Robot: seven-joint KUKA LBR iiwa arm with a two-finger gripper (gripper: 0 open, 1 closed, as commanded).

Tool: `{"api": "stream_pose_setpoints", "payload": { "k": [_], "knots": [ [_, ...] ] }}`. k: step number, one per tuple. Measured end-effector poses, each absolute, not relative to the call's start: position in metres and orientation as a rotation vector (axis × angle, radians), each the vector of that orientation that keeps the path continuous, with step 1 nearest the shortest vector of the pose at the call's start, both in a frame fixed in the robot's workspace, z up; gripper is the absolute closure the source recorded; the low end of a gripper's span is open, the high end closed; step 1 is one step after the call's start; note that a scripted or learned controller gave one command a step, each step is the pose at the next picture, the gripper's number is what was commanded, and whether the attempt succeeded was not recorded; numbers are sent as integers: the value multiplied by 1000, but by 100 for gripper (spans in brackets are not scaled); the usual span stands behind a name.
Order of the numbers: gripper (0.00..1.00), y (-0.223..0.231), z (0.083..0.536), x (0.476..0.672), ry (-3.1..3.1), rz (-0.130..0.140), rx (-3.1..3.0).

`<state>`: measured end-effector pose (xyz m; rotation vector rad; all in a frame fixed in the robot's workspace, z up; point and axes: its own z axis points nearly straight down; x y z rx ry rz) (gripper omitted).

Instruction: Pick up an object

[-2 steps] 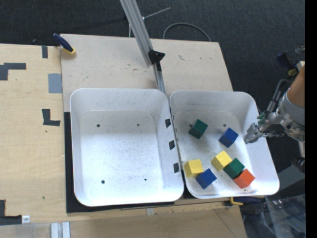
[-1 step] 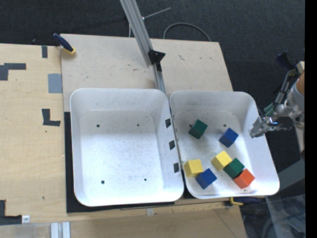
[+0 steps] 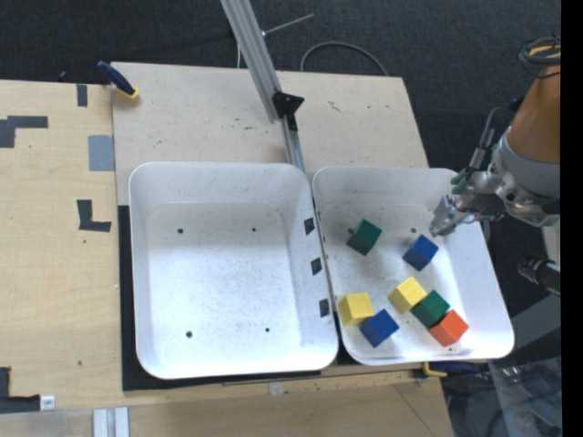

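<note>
Seen from above at a slant, a pale wooden table (image 3: 209,107) carries two shallow white bins side by side. The left bin (image 3: 146,244) has only dark specks on its floor. The right bin (image 3: 487,285) holds seven small cubes. A green cube (image 3: 364,238) sits near the bin's middle, tilted, and a blue cube (image 3: 420,252) lies to its right. Along the near side, a yellow cube (image 3: 356,307) touches a second blue cube (image 3: 379,327). Just beside them is a tight cluster: another yellow cube (image 3: 408,293), a dark green cube (image 3: 430,307) and an orange cube (image 3: 448,328). The grey arm (image 3: 533,167) with its orange band reaches in from the right. Its hand (image 3: 446,218) hangs over the right bin's far right part, just above the first blue cube; whether it is spread or pressed together cannot be told, and nothing is visible in its grip. A grey metal bar (image 3: 260,57) slants across the table's far side.
</note>
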<state>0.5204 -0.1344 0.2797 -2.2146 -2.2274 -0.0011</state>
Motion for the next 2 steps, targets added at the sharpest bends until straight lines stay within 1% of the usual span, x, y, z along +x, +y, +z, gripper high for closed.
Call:
{"api": "stream_pose_setpoints", "payload": {
  "k": [1,2],
  "knots": [
    [100,-78,269,549,-2228,0,-2212],
    [100,-36,267,581,-2228,0,-2215]
  ]
}}
